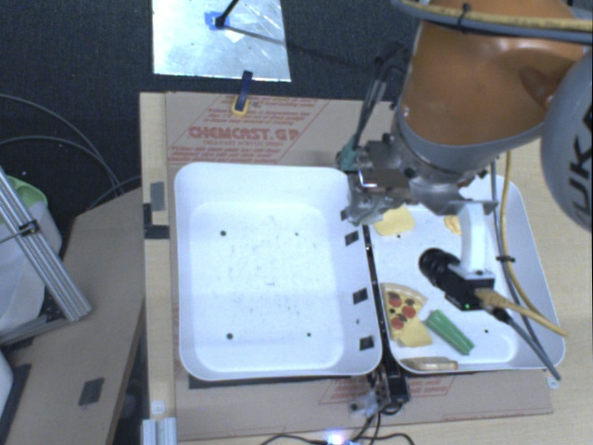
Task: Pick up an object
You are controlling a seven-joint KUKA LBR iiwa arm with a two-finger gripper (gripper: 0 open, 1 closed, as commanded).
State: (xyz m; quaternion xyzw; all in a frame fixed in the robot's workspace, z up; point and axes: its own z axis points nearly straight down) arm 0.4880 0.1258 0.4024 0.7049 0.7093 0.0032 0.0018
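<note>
The arm's gripper (pixel 375 197) is hanging over the right bin's (pixel 528 239) upper left corner, beside a yellow piece (pixel 397 222) (claw state: cannot tell), and is risking a miss by striking the bin wall.

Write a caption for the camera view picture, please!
Arm reaching over right bin holding toy pizza slice.

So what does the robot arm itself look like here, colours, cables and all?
The arm is grey with a broad, glossy orange band above the wrist. Yellow cables trail from it, and grey metal hardware sits below the band, at the gripper.
</note>
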